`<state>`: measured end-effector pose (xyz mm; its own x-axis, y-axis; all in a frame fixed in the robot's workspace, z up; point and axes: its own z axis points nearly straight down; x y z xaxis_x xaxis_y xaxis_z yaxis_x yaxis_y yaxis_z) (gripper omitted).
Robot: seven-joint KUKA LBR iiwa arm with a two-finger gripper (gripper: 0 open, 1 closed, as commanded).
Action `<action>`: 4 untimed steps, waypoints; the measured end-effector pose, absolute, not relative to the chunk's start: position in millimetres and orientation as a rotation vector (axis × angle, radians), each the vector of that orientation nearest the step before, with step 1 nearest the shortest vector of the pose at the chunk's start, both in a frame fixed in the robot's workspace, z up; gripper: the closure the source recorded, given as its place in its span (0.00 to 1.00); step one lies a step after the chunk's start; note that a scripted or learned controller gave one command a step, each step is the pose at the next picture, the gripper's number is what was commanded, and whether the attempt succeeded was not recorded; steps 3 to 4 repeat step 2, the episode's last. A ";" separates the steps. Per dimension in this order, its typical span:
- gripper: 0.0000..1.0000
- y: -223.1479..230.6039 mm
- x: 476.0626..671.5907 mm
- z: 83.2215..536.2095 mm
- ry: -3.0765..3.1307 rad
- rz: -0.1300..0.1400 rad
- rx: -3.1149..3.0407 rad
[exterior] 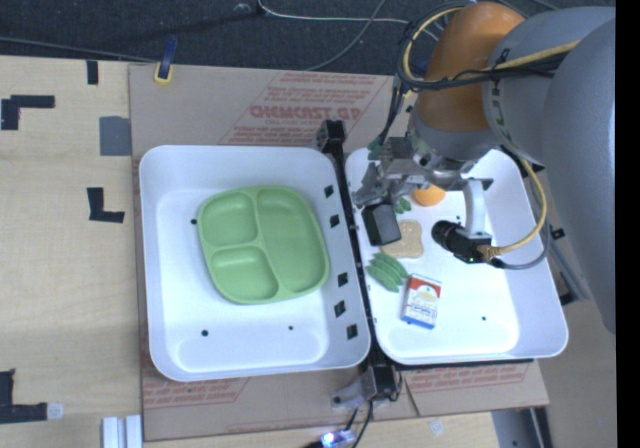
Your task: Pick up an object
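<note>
The grey arm's two-finger gripper [383, 221] hangs low over the right white bin [520, 331]; whether its fingers are apart cannot be told. A tan cracker-like piece [408, 237] lies just beside it, the green pea pod [387, 269] just below.

Both bins, the left bin [165, 236] and the right bin [520, 321], are plain white, and the left one carries a pale green divided plate [262, 242]. In the right bin lie a small orange ball [429, 195], a tan piece [406, 236], a green leafy item [387, 269] and a red, white and blue box [421, 301]. The arm [560, 76] is grey with an orange band [462, 61].
</note>
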<state>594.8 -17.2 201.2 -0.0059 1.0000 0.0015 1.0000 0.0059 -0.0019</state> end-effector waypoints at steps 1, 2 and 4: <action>1.00 41.0 589.8 196.4 -2.227 0.001 -2.211; 1.00 92.1 583.9 213.8 -2.229 -0.002 -2.212; 1.00 92.1 583.9 213.8 -2.229 -0.002 -2.212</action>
